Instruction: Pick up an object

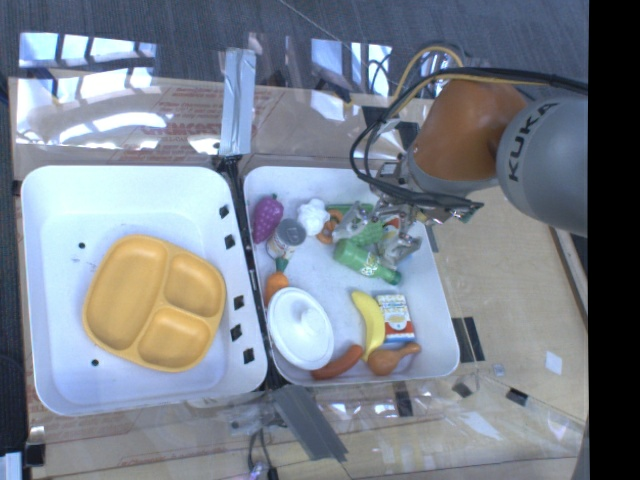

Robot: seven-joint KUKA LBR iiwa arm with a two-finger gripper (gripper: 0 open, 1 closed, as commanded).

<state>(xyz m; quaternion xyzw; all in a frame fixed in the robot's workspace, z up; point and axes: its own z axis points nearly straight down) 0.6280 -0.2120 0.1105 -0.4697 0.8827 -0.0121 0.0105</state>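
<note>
Two white bins side by side; left bin [40, 268] bears a yellow divided tray [152, 301] and little else, right bin [440, 318] is crowded. Gripper [392, 236] is down in the upper right part of the right bin, low over a green object [362, 256] that lies tilted among small bits. Main risk as I judge it: clutter. The green object sits close against an orange-and-green piece, perhaps a toy carrot [338, 214], and near a white lumpy item [313, 214], so a closing grasp could catch two things at once, or shove the green one sideways and come away with nothing. It looks rounded and smooth, likely to squirt out of a pinch that lands off-centre. The bin's right wall is just beside the wrist, so a drift that way could foul the rim. Cables looping off the wrist hang over the bin's upper edge; snag seems unlikely but possible. Jaws: metal finger parts are visible around the green object, but glare and clutter hide the gap, so I cannot tell whether they are spread, narrow, or clamped, nor whether they touch it. Elsewhere in the right bin: purple grapes [265, 217], white bowl [300, 328], banana [368, 320], small carton [395, 318], well apart from the gripper
</note>
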